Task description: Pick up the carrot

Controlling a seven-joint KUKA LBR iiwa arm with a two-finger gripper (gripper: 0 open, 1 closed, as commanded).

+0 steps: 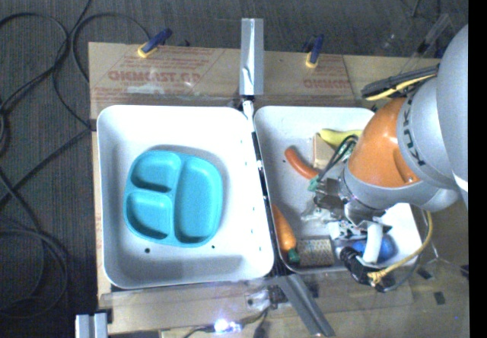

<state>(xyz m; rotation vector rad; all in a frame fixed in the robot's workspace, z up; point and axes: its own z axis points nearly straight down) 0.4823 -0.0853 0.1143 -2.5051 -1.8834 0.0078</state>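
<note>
The carrot [283, 230] is orange with a small green end. It lies along the left wall of the right bin [285, 122], near the front corner. The arm reaches in from the right, and its orange and grey wrist covers the bin's middle and right. My gripper [326, 199] hangs low over the bin floor, to the right of the carrot and a little behind it, apart from it. The wrist hides most of the gripper's tip. Nothing shows in its grasp.
In the right bin, an orange-red sausage [300, 163] lies behind the gripper, with a tan block [323, 151] and a yellow item [333, 135] further back. A grey-brown block [315, 251] sits beside the carrot's front end. A blue object [387, 247] lies under the wrist. The left bin [114, 199] holds a blue divided plate [176, 196].
</note>
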